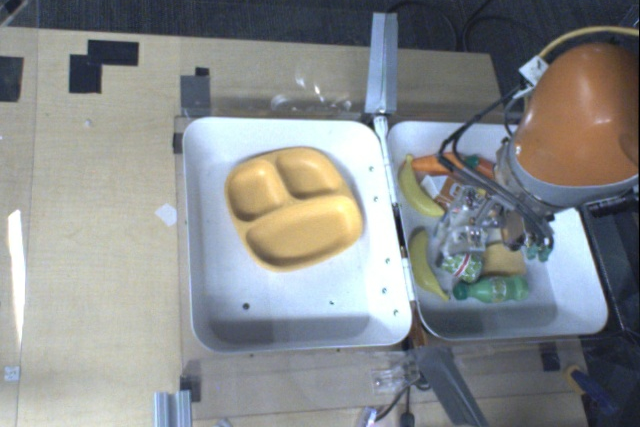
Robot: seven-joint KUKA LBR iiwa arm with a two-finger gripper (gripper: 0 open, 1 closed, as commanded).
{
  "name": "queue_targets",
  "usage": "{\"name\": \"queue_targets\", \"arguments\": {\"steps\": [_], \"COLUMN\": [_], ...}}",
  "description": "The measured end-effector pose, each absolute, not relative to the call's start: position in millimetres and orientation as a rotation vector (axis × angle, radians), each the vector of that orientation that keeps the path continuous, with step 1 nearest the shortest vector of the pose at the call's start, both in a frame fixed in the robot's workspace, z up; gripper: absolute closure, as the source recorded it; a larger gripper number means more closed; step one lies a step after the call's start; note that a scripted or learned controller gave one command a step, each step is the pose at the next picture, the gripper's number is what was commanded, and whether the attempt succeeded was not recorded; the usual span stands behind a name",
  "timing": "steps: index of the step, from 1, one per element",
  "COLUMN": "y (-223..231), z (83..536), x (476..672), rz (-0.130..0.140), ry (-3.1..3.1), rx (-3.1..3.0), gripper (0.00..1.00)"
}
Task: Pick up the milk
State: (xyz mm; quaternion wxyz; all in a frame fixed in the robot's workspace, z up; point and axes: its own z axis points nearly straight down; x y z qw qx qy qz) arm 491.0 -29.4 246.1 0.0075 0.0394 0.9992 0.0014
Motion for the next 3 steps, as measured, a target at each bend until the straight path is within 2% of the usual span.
{"name": "queue_targets", "arguments": {"steps": [1,2,3], "y": [-26.6,16.2,42.5], "z": [254.0,256.0,262.1], "x": [526.6,488.4,505.8], "rz": [0.003,0.003,0.002], "ry": [3.118,3.134,3.094], "rx": [0.302,0.019,-0.482], "gripper": [1.00,1.00,1.00]}}
